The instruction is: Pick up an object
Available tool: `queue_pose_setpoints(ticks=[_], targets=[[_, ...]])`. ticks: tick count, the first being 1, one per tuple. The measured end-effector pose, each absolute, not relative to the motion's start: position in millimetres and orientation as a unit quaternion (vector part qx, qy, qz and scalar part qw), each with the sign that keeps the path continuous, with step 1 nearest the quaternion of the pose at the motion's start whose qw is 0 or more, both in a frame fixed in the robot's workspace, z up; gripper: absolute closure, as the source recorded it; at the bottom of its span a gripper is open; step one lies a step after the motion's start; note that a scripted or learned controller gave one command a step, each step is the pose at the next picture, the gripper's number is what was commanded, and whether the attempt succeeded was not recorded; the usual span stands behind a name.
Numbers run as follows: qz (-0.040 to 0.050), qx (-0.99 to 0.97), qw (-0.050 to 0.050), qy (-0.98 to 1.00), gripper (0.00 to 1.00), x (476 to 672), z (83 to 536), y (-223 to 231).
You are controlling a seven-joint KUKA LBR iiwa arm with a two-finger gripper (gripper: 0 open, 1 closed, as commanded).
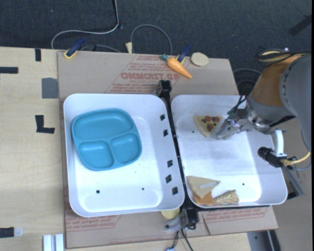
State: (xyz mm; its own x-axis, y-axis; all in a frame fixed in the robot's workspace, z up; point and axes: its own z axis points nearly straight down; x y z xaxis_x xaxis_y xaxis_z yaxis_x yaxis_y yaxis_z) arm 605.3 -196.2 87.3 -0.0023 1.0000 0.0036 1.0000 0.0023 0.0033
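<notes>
White plastic, two shallow bins side by side on a sheet of cardboard [141,75] laid over the bench. The left bin [83,192] has a blue plate [106,138] with three sections, lying flat toward its upper left. The right bin [261,192] has a pizza slice [206,124] near its top, and down by the near wall two pieces lying against each other: a pale wedge [201,187] and a crumbly piece [226,196] just to its right. The grey arm [295,95], with its orange band, leans in from the right over the right bin's upper corner. The gripper [224,131] is low in that bin, its tip right at the right edge of the pizza slice, touching it or very nearly; I cannot tell from here how its fingers stand, nor whether anything is between them. Outside the bins, on the cardboard behind them, lie an orange carrot [179,67] and a tan disc [199,59] near it. A yellow clip [72,52] sits at the cardboard's far left corner, and thin cables [115,14] loop over the dark floor behind.
</notes>
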Motion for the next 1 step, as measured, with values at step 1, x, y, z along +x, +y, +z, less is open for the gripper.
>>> queue_pose_setpoints(ticks=[1], targets=[[-0.0009, -0.706, -0.004, -0.708, 1.0, 594.5, 87.7, -158.9]])
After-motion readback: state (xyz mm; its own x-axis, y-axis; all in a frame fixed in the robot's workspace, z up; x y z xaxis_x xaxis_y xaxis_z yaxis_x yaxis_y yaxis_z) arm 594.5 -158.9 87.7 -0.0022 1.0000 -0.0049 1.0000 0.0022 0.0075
